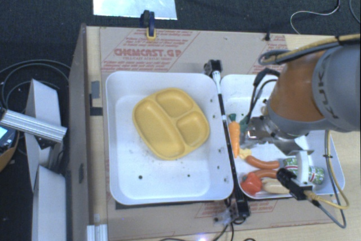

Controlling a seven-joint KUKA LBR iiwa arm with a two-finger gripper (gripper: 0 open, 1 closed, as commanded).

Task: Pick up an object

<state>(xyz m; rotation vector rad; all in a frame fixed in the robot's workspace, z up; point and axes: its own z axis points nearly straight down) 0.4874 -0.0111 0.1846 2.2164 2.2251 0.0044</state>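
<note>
Camera view | claw [248, 134] state cannot tell | carrot [234, 136] just left, right bin [237, 84]

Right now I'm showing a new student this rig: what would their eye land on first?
Probably the yellow divided plate, lying alone in the left bin. Next, the grey-and-orange arm looming over the right bin, where a carrot, a sausage and other toy food crowd the near corner.

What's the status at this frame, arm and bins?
End effector low in right bin, fingers unreadable. Carrot beside it at the divider; sausage and can nearby. Yellow tray in left bin.
</note>
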